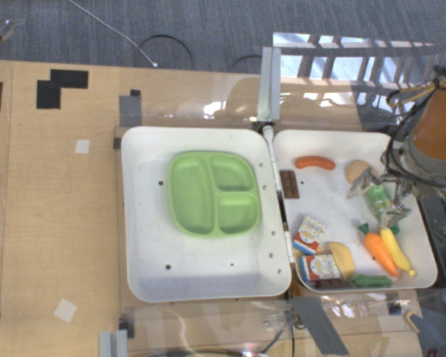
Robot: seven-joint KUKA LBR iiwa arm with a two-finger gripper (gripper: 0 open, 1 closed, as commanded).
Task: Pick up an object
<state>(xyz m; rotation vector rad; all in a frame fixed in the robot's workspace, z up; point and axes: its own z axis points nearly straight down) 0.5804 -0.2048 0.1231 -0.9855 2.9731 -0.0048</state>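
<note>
A small green object [376,196] sits pinched between the silver fingers of the gripper [379,197] over the right bin [334,188], above the toy carrot [379,251] and banana [396,250], with a sausage [314,163] farther left and a green divided plate [213,193] in the left bin [145,222].

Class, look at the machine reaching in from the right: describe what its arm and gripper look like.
The grey arm with an orange band is thick and rounded, with dark cables looping beside the wrist. Its gripper is bare silvery metal, with two thin fingers.
</note>
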